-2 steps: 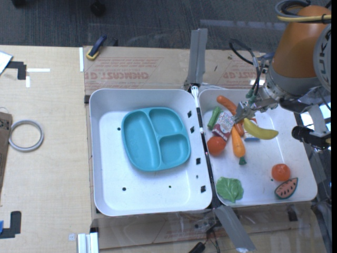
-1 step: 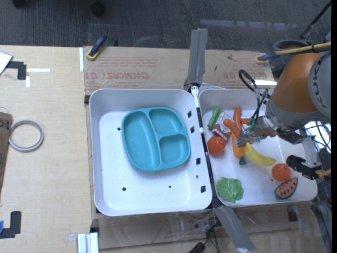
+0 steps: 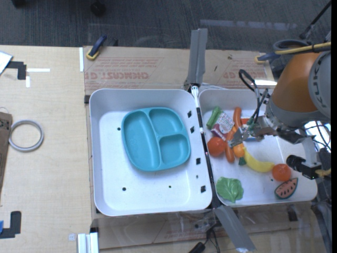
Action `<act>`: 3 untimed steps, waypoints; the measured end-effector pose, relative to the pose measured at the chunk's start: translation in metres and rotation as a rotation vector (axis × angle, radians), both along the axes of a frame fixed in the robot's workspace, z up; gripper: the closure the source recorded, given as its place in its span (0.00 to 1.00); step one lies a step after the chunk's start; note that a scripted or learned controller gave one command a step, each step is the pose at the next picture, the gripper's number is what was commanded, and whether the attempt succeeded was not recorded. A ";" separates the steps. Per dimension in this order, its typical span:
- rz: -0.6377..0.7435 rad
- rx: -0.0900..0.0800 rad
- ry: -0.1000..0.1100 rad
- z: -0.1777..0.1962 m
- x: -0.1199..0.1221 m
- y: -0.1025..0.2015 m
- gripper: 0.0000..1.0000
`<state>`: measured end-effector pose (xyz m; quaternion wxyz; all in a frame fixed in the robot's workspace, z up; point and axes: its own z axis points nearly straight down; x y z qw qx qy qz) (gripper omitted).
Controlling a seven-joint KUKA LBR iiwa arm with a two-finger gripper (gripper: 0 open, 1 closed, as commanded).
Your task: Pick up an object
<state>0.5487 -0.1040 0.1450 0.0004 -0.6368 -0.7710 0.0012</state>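
Observation:
The right bin (image 3: 303, 196) holds several toy foods. A red tomato (image 3: 216, 146) lies beside a small carrot (image 3: 230, 153) and an orange piece (image 3: 239, 151). A yellow banana (image 3: 258, 163) lies to their right. My gripper (image 3: 239, 136) hangs low over the bin's middle, just above the carrot and the orange piece, with a red-and-white packet (image 3: 225, 124) to its left. Nothing shows as held.
A green cucumber (image 3: 213, 117) and a long carrot (image 3: 238, 115) lie at the bin's far side. Lettuce (image 3: 230, 188), a second tomato (image 3: 281, 171) and a watermelon slice (image 3: 286, 188) sit near the front. The left bin (image 3: 105, 188) holds a teal divided plate (image 3: 156, 138).

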 end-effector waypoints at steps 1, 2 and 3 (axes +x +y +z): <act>-0.233 -0.002 -0.002 0.065 0.001 -0.037 0.00; -0.322 -0.001 -0.002 -0.053 0.059 -0.032 0.00; -0.319 -0.003 -0.003 -0.043 0.059 -0.032 1.00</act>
